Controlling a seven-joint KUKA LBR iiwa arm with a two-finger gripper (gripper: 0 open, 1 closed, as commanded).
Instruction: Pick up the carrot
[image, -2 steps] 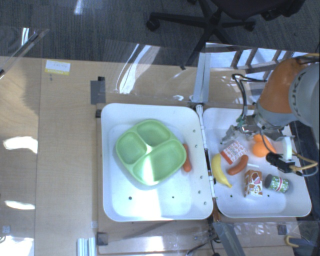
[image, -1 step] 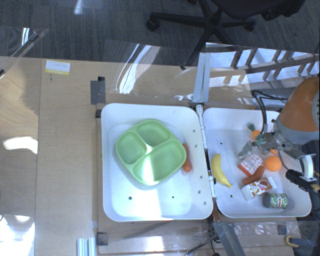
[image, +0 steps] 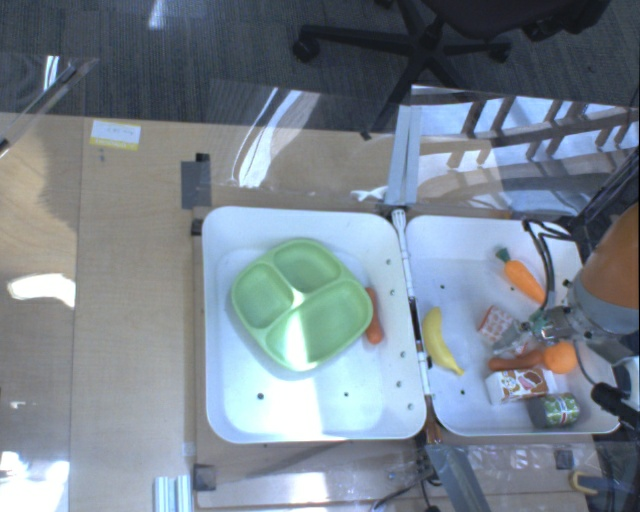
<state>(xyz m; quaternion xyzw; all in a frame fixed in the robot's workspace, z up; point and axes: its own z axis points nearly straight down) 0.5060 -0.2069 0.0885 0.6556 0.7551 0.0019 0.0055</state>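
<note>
One carrot (image: 523, 279) in right bin (image: 455, 400), arm (image: 612, 285) cut off, fingers' (image: 545, 325) state unclear amid clutter

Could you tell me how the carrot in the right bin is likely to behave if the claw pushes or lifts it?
The carrot looks like a smooth, tapered toy, so it is probably stiff and light. Its round body lies flat on the right bin floor, so a sideways push may roll it. Its taper could let it slip from a pinch near the tip.

- A robotics lab or test cell — a wooden bench (image: 100, 330) bears two white bins (image: 300, 425) fixed side by side.
- Clear guard panels (image: 300, 130) ring the bench.
- Grey carpet (image: 200, 50) and an office chair's base (image: 440, 45) lie behind — a workplace.
</note>
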